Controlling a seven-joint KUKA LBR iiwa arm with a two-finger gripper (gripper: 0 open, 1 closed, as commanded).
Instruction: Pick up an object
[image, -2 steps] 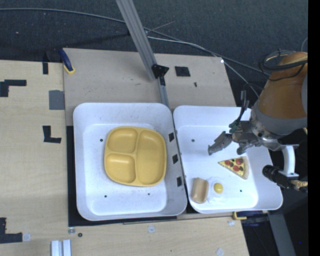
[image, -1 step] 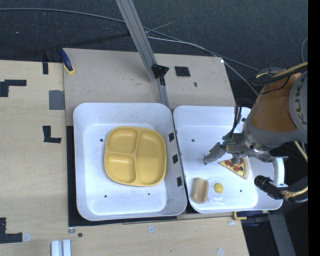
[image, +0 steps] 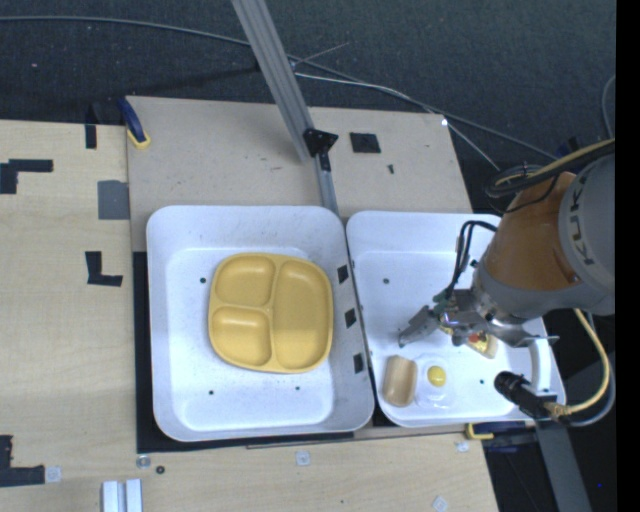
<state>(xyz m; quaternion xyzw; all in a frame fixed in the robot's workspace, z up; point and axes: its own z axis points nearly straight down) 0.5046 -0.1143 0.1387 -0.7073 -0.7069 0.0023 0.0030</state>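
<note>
Nearest us, the right bin holds a tan rounded block and a small yellow ball side by side. Just above them we see the pincer, arm bent in from the right; its opening we cannot tell. Beyond, the left bin carries a smooth yellow divided plate.

I'm reaching in from the right over the right bin. My gripper hangs low, just above a tan bread-like piece w/ a small yellow object beside it. Nothing between my fingers. Left bin holds a yellow divided plate, 3 compartments.
</note>
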